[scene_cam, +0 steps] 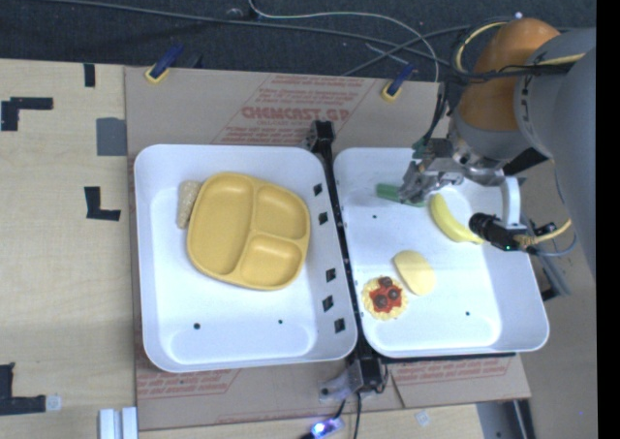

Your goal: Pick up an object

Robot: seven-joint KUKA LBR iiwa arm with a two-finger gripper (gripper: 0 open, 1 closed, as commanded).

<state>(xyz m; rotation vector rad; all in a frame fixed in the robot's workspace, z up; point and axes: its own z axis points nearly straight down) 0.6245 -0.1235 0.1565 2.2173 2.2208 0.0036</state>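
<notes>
My gripper [418, 187] hangs low over the far part of the right bin [484, 330], reaching in from the right. A small green object [387, 192] lies just left of it, touching or nearly touching the fingertips. A yellow banana [449, 218] lies just right of and below the gripper. Nearer the front sit a pale yellow block [415, 272] and a small round red-topped pastry [385, 297]. Nothing shows clearly held between the fingers.
The left bin [165, 330] holds a yellow divided plate [248, 231] with a tan sponge-like piece [186, 203] tucked at its left edge. A black divider [334, 234] runs between the bins. Cables trail across the dark floor behind the bench.
</notes>
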